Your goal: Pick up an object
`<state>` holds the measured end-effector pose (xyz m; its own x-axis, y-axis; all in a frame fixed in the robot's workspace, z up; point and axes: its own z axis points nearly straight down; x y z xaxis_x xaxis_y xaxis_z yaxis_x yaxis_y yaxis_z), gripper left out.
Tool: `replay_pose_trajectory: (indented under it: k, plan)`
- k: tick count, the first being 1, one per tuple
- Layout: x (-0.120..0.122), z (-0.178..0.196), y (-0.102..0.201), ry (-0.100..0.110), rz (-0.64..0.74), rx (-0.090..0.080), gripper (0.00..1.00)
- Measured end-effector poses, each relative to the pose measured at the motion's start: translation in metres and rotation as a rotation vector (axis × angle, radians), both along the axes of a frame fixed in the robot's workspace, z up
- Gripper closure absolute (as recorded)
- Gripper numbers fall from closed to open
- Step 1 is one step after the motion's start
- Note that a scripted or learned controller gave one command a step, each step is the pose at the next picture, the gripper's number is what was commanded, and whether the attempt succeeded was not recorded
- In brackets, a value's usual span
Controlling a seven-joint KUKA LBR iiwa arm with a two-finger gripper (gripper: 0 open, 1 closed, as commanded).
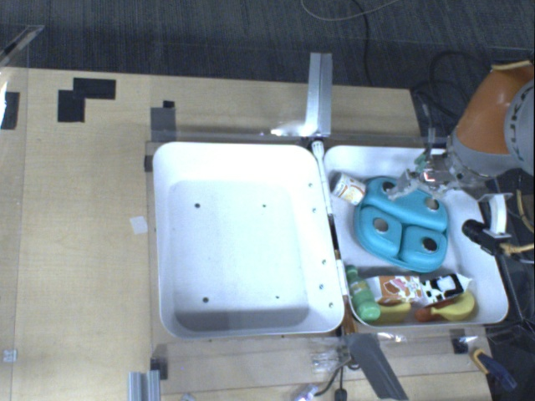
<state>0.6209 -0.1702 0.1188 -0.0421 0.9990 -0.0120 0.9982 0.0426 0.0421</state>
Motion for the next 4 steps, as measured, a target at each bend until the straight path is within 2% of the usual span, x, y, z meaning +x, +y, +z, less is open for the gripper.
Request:
replay_pose_trajectory:
  k: [1,2,3,4]
  plan:
    - [0.003,0.014,0.000,-0.011,0.004,-0.002,1.00]
    - [0.050,0.094,-0.035,0.036,0.230,0.002,1.00]
    - [0.050,0.107,0.015,0.036,0.239,0.003,1.00]
    - [0.050,0.124,-0.035,0.034,0.124,0.004,1.00]
